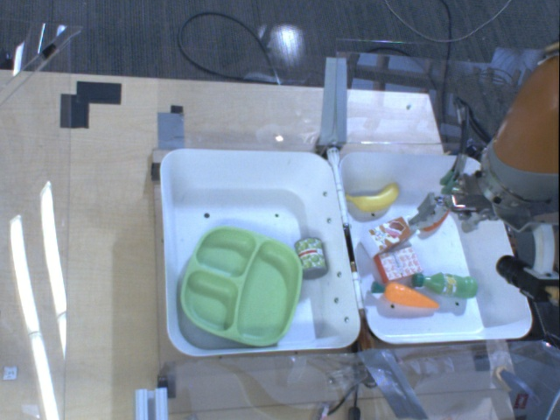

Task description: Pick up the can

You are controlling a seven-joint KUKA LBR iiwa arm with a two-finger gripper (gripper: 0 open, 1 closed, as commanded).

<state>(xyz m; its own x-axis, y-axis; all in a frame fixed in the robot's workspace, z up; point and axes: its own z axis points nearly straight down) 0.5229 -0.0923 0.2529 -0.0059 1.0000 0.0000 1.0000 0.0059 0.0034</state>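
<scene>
The arm (525, 138) is cut off at the 3 o'clock edge, and its pincer (430, 213) (small and blurred) hangs over the right bin (503, 322); I cannot tell its state. The can (311, 255) lies in the left bin (236, 173), at 3 o'clock of the green tray (241, 287). A pale wooden bench (79, 261) meets dark carpet (131, 16).

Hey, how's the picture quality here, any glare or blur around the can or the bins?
Camera view: bright glare streaks lie on the bench at left, with a light's reflection on the floor above; the can is small and soft, label unreadable; the left bin is evenly lit with faint shadows; the gripper looks blurred.
</scene>
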